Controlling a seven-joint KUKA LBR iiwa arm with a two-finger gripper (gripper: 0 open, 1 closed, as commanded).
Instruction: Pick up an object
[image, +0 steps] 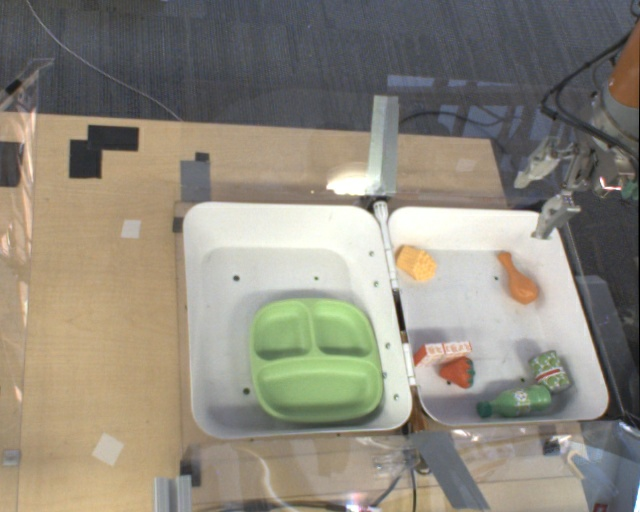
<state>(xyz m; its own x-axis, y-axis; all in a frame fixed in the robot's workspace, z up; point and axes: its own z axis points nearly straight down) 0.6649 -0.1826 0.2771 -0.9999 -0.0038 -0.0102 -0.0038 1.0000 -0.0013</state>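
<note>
Gripper (560, 195): above right bin's (590, 330) far corner, finger state indiscernible, nothing visibly held. Drumstick (517, 279), strawberry (458, 372), bottle (514, 402) unpicked; task not begun.

Bright even overhead light, glare spot on the table (345, 184) behind the white bins (290, 232), soft short shadows beside the green tray (315, 360), slight overall softness, blurred upper right corner

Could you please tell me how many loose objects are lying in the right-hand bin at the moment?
6: a yellow piece far left, an orange drumstick far right, a red-and-white packet, a strawberry, a green can and a green bottle near the front. None seems hidden.
</note>
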